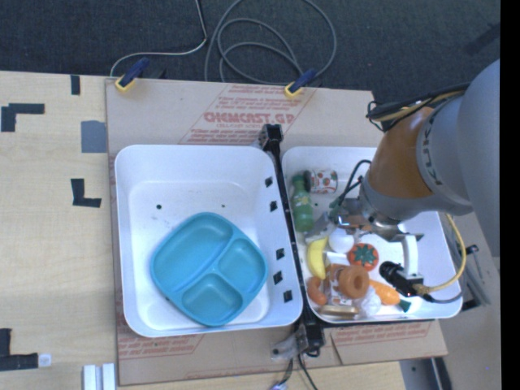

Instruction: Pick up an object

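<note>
**A:** Where are the things to be picked?

**B:** All in the right bin, in the lower right of the frame, crowded into its left and lower part. A yellow banana lies near the divider, a brown doughnut-shaped ring sits just right of it, and a red-orange round piece with a green top is just above the ring. An orange carrot-like piece lies to the ring's right. Further up, a green bottle-like item lies along the divider, with a small white can with a red label above and to its right.

**A:** And the gripper?

**B:** The gripper is low over that pile, just above the round red piece and near a white egg-like shape. Whether its jaws are apart or together I cannot tell; the wrist hides them. Nothing is visibly held.

**A:** The arm?

**B:** Grey, with its orange band, it comes in from the right edge and covers the bin's upper right.

**A:** Anything else?

**B:** The left bin, in the middle of the frame, holds a blue divided plate in its lower half. Both bins rest on a cardboard sheet, clamped at its top edge, with a grey cable looped on the dark floor above.
</note>
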`<action>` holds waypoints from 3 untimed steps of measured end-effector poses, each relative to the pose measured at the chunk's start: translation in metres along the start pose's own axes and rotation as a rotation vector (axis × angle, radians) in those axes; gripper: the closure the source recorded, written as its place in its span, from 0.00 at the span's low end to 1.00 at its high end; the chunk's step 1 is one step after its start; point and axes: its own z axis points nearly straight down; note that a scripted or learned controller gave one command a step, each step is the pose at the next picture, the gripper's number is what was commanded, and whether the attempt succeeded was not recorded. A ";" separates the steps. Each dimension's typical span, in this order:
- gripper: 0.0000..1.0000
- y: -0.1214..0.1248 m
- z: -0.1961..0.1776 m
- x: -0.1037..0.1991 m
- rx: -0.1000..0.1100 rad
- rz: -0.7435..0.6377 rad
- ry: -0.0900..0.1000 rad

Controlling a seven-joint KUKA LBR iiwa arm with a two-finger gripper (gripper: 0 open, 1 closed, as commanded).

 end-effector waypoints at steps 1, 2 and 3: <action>0.00 -0.023 0.005 0.006 -0.022 -0.007 -0.002; 0.00 0.051 0.006 0.008 -0.012 -0.009 -0.001; 0.00 0.095 0.002 -0.010 0.010 -0.004 0.006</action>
